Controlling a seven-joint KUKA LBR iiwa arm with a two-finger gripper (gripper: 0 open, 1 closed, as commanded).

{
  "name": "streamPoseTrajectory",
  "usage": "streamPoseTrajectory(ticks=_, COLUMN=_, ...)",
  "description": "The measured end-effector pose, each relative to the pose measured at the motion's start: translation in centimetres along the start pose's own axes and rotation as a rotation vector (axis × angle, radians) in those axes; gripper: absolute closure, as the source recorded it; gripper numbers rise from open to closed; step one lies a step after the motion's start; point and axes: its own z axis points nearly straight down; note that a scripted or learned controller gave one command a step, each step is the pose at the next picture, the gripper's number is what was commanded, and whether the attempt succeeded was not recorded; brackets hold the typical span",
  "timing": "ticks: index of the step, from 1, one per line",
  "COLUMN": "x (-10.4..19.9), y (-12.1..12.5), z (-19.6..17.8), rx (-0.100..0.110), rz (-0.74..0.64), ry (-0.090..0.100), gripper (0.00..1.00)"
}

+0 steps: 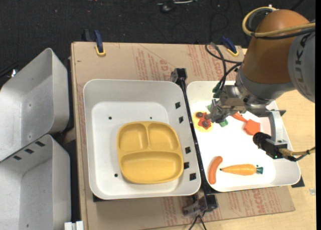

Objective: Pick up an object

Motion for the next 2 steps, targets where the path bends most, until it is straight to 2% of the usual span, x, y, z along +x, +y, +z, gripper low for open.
streamPoseTrajectory(ticks=1, x=5.6, y=0.6, z=1.0, rx=0.001, rz=0.0, ry=0.0, gripper=1.0)
streamPoseTrajectory(ticks=2, x=11.1, y=-1.1, z=2.3, rx=0.003, rz=-0.001, ry=0.0, gripper=1.0)
